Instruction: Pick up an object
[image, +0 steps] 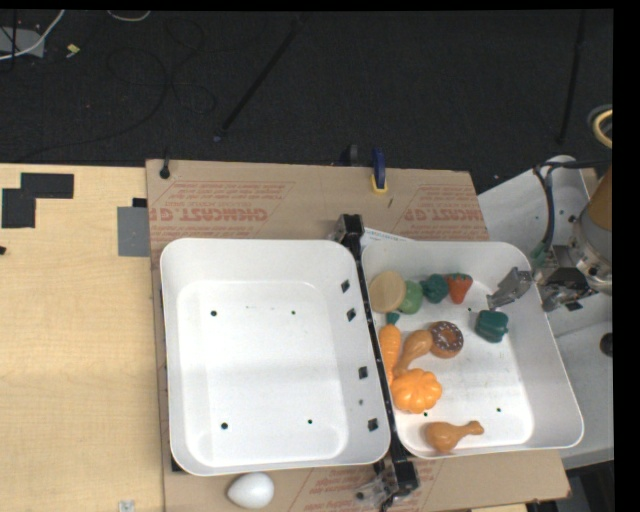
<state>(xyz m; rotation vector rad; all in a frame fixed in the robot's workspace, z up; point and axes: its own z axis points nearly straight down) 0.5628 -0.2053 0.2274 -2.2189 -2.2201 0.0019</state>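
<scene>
The right bin (540, 420) holds several toy foods: a beige round piece (387, 292), a green piece (435, 289), a red-orange piece (459, 288), a dark green pepper (490, 325), a chocolate doughnut (446, 339), a carrot (389, 348), an orange pumpkin (416, 390) and a drumstick (453, 433). My gripper (536, 290) hangs over the bin's right rim, just up and right of the dark green pepper. Its fingers (512, 287) stand apart with nothing between them.
The left bin (190, 300) lies beside the right one, with a black divider (362, 330) between them. A white egg (250, 490) rests on the cardboard in front of the left bin. Cables and the arm's base crowd the right side.
</scene>
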